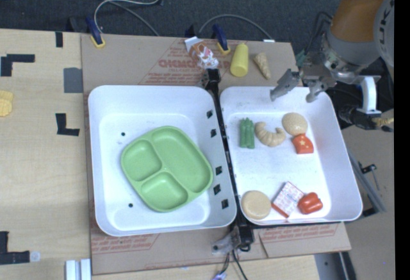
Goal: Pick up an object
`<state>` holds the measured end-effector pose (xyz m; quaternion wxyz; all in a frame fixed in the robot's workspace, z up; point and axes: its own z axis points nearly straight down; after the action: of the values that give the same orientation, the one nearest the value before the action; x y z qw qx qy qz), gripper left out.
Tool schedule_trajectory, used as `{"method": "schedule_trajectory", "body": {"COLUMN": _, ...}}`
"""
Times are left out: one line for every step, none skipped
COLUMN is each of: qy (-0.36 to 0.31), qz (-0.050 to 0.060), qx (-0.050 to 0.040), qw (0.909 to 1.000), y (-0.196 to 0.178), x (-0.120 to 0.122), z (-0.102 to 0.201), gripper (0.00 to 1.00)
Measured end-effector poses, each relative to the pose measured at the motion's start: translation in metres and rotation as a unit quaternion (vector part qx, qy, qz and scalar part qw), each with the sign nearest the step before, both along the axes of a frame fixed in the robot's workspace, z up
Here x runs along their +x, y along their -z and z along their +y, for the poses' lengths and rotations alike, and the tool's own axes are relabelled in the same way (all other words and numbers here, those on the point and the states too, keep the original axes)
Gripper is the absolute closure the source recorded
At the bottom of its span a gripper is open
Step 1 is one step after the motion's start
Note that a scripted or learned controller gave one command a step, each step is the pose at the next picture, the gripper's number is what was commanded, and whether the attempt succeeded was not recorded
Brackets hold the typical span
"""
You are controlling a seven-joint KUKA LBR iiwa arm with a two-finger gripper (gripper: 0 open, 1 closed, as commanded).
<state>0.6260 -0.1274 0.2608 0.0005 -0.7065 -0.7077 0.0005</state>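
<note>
Hand open wide and holding nothing, we note, over the right bin's far edge, near the beige bun, croissant and green pod below.

Gripper low, fingers apparently spread, empty.

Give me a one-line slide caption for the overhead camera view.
Open tool hovers over the right bin's far edge above toy foods; green divided plate sits in the left bin.
</note>
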Motion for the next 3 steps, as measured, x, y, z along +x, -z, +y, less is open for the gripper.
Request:
{"method": "schedule_trajectory", "body": {"qy": 0.000, "qz": 0.001, "qx": 0.0004, "qw": 1.0000, "y": 0.111, "x": 0.003, "z": 0.034, "gripper": 0.00}}
{"method": "schedule_trajectory", "body": {"qy": 0.001, "qz": -0.010, "qx": -0.0041, "qw": 0.9999, "y": 0.168, "x": -0.016, "z": 0.026, "gripper": 0.00}}
{"method": "schedule_trajectory", "body": {"qy": 0.000, "qz": -0.002, "qx": -0.0006, "qw": 1.0000, "y": 0.176, "x": 0.032, "z": 0.015, "gripper": 0.00}}
